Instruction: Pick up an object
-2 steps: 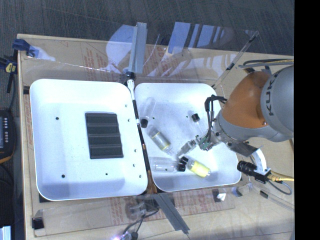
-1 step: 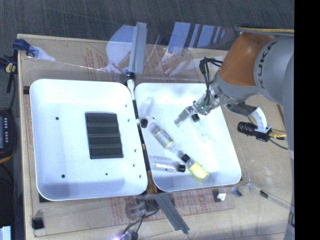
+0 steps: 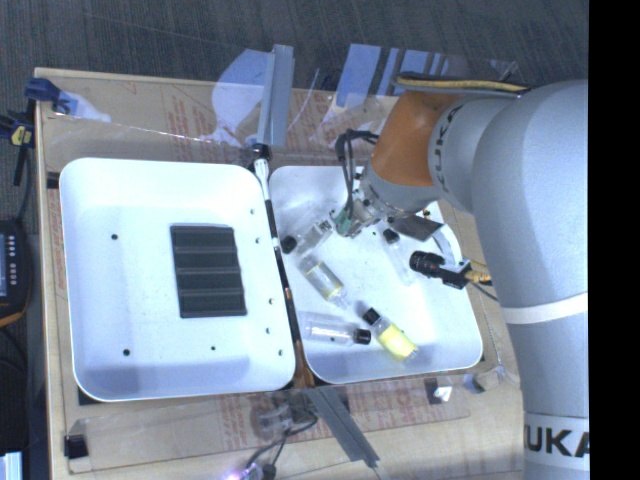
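Observation:
My gripper (image 3: 346,225) reaches down into the back of the right bin (image 3: 455,353). Just to its left lie a small clear piece (image 3: 318,234) and a small black thing (image 3: 288,244), close to the bin's left wall. A clear vial (image 3: 323,278) lies in front of the gripper in the middle of the bin. Near the front wall lie a clear tube with a black cap (image 3: 334,333) and a yellow bottle with a black cap (image 3: 392,338). I see nothing between the gripper's tips.
The left bin (image 3: 100,198) holds a black ribbed block (image 3: 208,270) at its middle. A dark divider rail (image 3: 278,268) runs between the bins. The grey arm (image 3: 520,198) with its orange band covers the right bin's back right corner.

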